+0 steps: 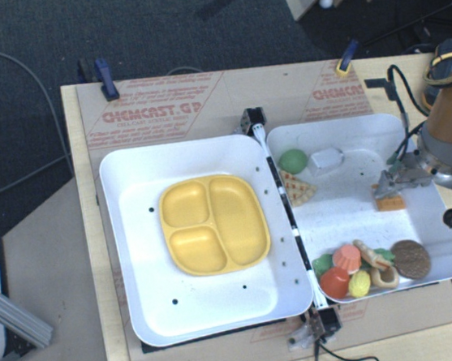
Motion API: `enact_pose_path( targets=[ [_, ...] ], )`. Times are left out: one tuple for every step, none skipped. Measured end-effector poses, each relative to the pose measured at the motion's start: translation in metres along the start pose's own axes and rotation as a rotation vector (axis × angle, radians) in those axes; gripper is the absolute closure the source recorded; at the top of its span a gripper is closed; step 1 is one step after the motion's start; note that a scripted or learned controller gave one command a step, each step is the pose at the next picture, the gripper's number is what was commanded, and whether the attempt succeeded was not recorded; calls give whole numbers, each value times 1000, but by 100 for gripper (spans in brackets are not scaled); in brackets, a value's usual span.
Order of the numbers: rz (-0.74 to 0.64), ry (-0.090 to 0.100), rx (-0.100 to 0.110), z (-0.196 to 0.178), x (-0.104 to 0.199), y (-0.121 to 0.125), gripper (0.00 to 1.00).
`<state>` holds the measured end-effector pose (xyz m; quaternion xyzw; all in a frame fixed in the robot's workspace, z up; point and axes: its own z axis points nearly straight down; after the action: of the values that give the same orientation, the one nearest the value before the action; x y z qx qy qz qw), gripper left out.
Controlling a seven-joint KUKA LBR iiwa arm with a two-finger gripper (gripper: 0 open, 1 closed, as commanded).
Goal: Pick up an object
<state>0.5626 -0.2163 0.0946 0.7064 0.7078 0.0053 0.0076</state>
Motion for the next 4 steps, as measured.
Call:
enact_pose_path(
  targets=[
    [-3, 6, 5, 2, 3, -1, 0],
    [-1, -4, 1, -8, 0, -1, 100],
    [-1, -4, 2, -8, 0, -1, 0],
    [-1, -5, -1, -18, 0, 0, 100]
  ],
)
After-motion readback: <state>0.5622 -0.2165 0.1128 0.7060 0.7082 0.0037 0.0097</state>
